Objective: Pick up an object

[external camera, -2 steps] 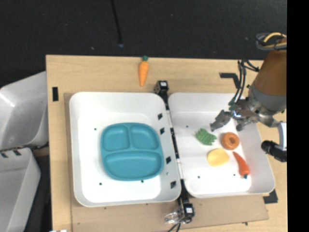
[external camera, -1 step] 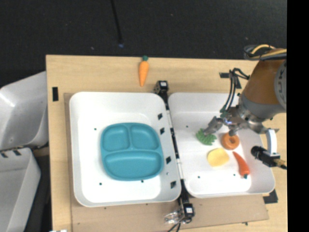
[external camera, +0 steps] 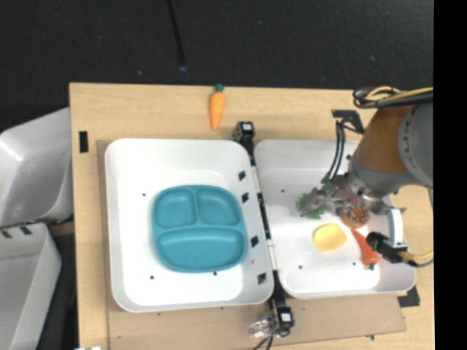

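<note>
Nearest you, at the bench's (external camera: 87, 115) front edge, a small tangle of clips and wire (external camera: 268, 325) sits below the seam between the two bins. Look into the right bin (external camera: 292, 166): a yellow lump (external camera: 329, 237) lies near its middle, its long axis running roughly left to right, tilted slightly upward at the right. Just beside it, an orange-red piece (external camera: 364, 246) slants down toward the right. A green leafy item (external camera: 312, 204) rests above the lump. The gripper (external camera: 352, 208) hangs low between them; you cannot tell its closure. Your left bin (external camera: 124, 268) holds a teal divided plate (external camera: 198, 227). A toy carrot (external camera: 217, 108) stands lengthwise on the bench, green tip away from you. No readable writing appears.
</note>
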Controlling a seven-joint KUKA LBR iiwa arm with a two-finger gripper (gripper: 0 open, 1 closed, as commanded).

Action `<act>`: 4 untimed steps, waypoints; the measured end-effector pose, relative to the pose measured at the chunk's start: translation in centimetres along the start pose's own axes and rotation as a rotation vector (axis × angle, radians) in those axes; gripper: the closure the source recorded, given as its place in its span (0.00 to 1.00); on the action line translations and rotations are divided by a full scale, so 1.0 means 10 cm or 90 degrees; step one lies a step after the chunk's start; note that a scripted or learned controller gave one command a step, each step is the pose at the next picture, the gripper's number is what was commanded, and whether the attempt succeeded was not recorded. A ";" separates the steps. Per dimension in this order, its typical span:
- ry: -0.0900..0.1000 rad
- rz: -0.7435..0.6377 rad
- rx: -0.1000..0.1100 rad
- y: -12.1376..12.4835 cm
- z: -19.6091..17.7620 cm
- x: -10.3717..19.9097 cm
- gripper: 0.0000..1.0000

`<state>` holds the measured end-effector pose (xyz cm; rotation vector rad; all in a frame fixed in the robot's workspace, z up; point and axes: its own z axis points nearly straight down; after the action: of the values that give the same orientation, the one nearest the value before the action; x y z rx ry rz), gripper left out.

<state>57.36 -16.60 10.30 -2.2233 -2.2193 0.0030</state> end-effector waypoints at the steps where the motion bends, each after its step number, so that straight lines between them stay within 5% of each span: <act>1: -0.001 0.003 -0.004 0.01 -0.14 -0.02 1.00; 3: -0.001 -0.002 -0.006 0.11 -1.40 -0.13 1.00; 4: 0.000 -0.003 -0.003 0.12 -1.54 -0.15 1.00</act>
<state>58.56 -18.06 25.67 -2.2202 -2.2267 -0.0013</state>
